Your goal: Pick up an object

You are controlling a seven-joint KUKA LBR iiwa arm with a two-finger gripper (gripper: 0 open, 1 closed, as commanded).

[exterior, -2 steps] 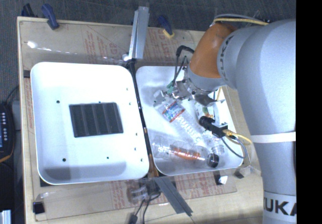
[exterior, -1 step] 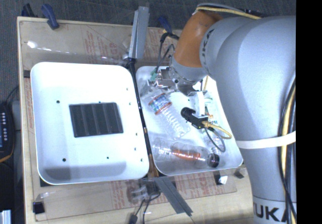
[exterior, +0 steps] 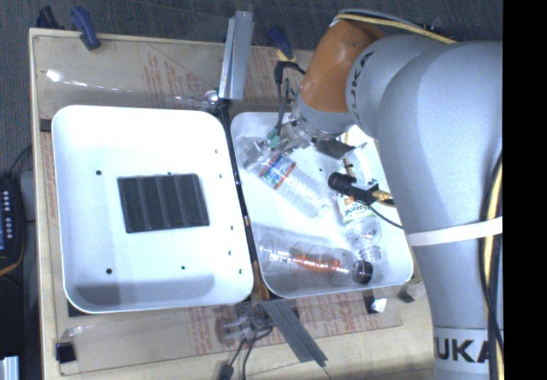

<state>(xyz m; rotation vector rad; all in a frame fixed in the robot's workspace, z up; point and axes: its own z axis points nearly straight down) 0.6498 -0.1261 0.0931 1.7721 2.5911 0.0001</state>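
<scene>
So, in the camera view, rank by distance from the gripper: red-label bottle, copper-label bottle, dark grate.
1. Red-label bottle: right bin, just below the gripper.
2. Copper-label bottle: right bin, near its front edge.
3. Dark grate: middle of the left bin.

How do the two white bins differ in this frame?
The left bin has a dark ribbed rectangular panel on its floor; the right bin holds clear plastic bottles. The arm reaches over the right bin, not the left bin. Both are shallow, white and round-cornered.
</scene>
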